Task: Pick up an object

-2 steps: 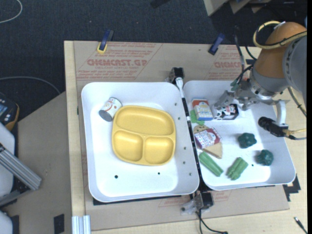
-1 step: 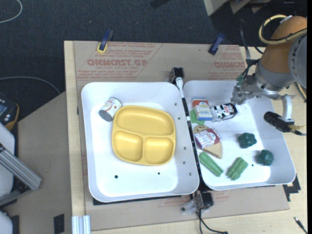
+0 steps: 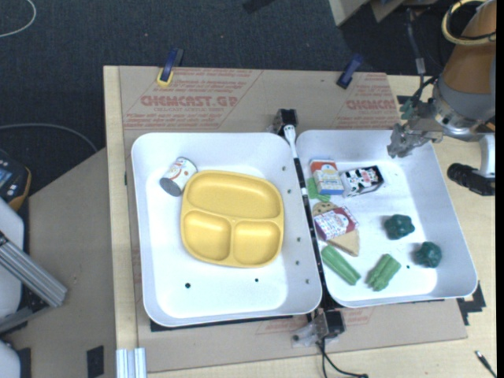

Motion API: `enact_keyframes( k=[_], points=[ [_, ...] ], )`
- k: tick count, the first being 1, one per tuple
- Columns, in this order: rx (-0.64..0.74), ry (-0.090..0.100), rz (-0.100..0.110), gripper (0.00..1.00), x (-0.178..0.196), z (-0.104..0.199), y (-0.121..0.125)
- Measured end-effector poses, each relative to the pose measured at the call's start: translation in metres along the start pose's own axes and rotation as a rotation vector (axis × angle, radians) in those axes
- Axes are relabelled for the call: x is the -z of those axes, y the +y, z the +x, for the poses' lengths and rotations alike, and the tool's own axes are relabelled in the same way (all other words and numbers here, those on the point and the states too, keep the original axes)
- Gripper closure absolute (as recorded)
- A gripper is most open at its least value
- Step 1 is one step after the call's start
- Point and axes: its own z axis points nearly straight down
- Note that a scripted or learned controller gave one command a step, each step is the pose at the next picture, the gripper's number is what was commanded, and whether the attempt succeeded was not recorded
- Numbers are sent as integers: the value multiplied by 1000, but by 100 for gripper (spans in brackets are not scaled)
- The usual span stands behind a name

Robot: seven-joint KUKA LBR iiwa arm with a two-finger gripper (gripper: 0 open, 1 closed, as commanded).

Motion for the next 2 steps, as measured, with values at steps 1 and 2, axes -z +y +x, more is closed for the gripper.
enact_keyframes(
  k=[1,2],
  points=[
    [1,0,-2,100,55,-1,2],
    [4,5,10,100,44,49,-15]
  ],
)
